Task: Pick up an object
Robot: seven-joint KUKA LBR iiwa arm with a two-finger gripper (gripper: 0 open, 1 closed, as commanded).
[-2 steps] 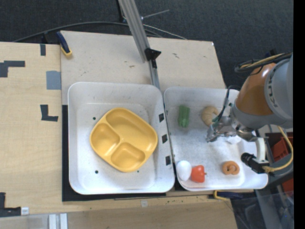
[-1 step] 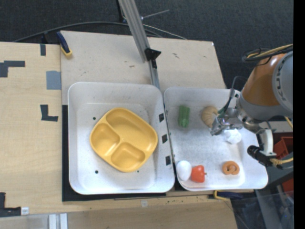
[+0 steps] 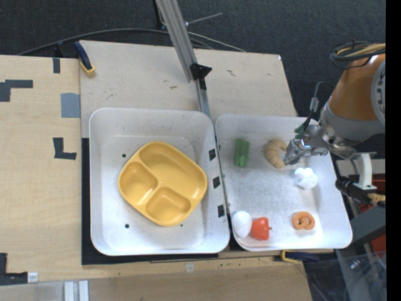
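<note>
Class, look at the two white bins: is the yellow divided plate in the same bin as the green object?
No: the yellow plate lies in the left bin, while the green object lies in the right bin.

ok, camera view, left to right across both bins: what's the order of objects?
Yellow compartment plate → white egg-shaped object → red pepper-like toy → tan bread-like lump → orange ring. The green block and white crumpled piece overlap others sideways, so I left them out.

wooden bench; dark carpet

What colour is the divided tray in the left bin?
Yellow; the divided tray shows plainly in the camera view.
</note>
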